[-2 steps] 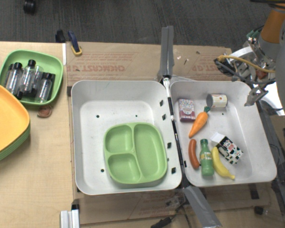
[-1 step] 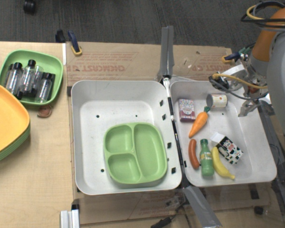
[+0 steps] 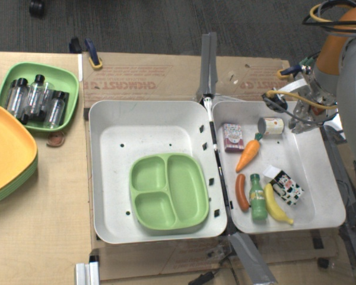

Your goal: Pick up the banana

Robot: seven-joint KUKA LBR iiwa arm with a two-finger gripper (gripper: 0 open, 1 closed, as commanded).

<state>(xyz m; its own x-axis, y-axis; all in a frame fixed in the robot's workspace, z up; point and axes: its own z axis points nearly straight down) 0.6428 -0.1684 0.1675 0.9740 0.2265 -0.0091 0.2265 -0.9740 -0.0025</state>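
Your banana (image 3: 277,204) is in the right bin (image 3: 320,177), near corner, on the bin floor. It lies curved, just right of the upright green bottle (image 3: 258,198), and its upper end sits against a cow-patterned carton (image 3: 286,187).

Gripper (image 3: 301,119) hangs over the far right edge of that same bin, well apart from the banana. Whether it's open or closed you can't tell from this angle — the wrist hardware blocks it. Closest item to it is a small pale can (image 3: 272,125) lying on its side, just to its left.

Other items in the right bin:
- red sausage (image 3: 242,193), left of the bottle, near the bin's left wall
- carrot (image 3: 248,155), tilted, with its leafy end toward the can
- small dark-pink box (image 3: 232,137), far left part of the bin

Left bin (image 3: 113,159) holds a green three-compartment tray (image 3: 169,190), roughly centred.

Off to the left on the bench is a green dish (image 3: 68,108) with small bottles in it, and beside it a stack of orange plates (image 3: 9,159).
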